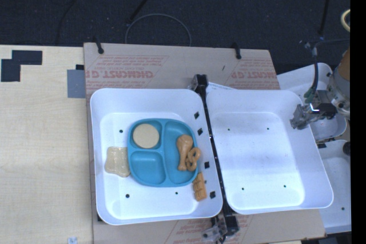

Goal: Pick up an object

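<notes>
Lying in the left bin (108, 106), four small toy foods are judged light and stiff. The pretzel (187, 152) on the blue tray (150, 170) is best pinched across its width. The gripper (301, 117) hangs at the right bin's (269, 203) far edge; its state cannot be told.

— Where's free room?
— The right bin (269, 151): its whole floor lies bare.
— And the left bin (114, 203)?
— Crowded: a blue tray (153, 171) mid-floor, a tan piece (118, 161) touching its left edge, another (199, 186) beside the divider.
</notes>
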Tool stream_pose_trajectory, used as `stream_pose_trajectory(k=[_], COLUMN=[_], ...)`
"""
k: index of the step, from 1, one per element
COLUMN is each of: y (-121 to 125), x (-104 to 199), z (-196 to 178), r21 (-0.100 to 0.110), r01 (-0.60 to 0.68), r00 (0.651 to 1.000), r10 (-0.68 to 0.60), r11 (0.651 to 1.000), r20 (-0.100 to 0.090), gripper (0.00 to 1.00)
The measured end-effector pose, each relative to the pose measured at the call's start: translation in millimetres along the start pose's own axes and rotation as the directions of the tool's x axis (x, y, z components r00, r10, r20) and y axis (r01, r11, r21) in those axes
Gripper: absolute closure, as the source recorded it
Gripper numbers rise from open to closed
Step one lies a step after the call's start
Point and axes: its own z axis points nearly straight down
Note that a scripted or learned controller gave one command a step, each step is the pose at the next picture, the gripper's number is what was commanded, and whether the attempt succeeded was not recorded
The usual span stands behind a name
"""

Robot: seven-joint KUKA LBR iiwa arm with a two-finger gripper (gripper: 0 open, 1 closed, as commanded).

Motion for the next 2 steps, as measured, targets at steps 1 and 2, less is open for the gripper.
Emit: stream_pose_trajectory(k=[1,2], y=[11.6,26.9], x=[60.1,116.5], z=[9.0,7.4], r21=[0.005,0.004], r01=[0.004,0.004], r00=[1.000,1.000], r10=[-0.004,-0.004], r11=[1.000,1.000], r20=[-0.003,-0.003], gripper=[1.00,1.00])
